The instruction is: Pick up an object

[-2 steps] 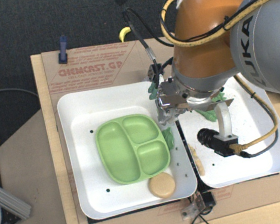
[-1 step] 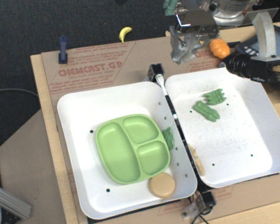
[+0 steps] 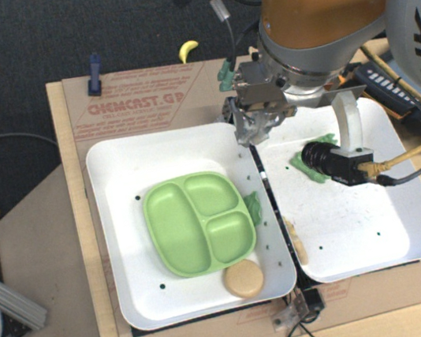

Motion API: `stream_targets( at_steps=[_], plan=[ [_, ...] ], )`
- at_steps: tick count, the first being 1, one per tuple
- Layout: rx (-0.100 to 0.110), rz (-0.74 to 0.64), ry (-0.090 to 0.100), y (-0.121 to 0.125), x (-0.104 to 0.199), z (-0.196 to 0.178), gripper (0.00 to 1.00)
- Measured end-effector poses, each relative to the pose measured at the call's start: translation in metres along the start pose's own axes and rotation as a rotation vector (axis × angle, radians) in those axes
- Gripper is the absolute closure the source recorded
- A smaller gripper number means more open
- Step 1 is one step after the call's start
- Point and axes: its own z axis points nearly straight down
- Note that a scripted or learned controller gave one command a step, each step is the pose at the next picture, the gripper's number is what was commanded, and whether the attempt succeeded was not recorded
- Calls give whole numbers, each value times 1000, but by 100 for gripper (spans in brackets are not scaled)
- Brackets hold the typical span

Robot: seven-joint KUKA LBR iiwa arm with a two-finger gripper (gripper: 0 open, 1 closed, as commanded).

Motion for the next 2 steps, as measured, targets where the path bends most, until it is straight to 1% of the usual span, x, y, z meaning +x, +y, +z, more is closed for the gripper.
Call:
stream_targets(
  at_steps=[1,2],
  plan=[
    [-5,-6,3,-40,39,7,100],
    [-2,10,-1,-38,-41,68,100]
  ],
)
